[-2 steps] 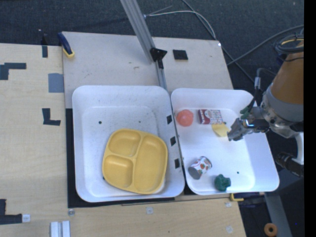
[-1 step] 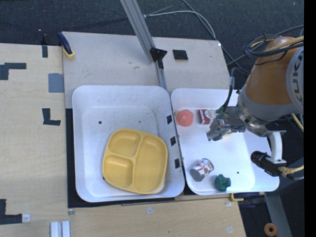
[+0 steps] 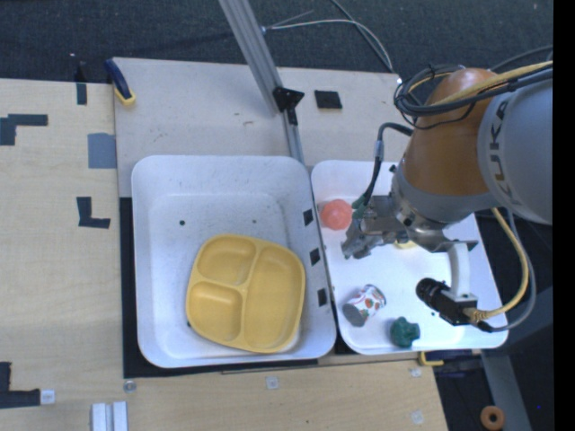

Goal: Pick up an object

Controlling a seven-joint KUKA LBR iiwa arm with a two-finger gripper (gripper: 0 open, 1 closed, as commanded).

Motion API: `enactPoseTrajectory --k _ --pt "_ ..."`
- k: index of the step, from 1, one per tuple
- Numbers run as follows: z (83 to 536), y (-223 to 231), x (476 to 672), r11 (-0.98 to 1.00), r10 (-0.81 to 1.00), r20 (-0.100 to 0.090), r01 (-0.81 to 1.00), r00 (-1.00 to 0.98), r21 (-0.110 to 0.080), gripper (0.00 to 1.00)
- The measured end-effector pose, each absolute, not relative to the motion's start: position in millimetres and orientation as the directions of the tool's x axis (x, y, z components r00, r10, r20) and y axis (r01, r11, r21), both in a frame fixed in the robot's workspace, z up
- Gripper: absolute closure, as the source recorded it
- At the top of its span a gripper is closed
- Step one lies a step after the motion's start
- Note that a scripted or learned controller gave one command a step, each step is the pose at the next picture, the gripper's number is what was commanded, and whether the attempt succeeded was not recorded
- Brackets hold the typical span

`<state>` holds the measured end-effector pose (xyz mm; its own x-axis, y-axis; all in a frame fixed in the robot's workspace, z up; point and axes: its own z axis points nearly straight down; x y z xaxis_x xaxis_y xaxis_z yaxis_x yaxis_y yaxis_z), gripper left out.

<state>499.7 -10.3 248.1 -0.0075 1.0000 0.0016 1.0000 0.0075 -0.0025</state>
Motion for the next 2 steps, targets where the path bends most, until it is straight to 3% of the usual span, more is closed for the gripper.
enactPoseTrajectory --k 1,2 --pt "238.9 43.1 499.3 0.007 1.0 0.001 1.0 -0.007 -0.004 1.0" --pt "244.1 96.0 512.6 0.008 1.0 0.001 1.0 -0.008 -0.001 1.0"
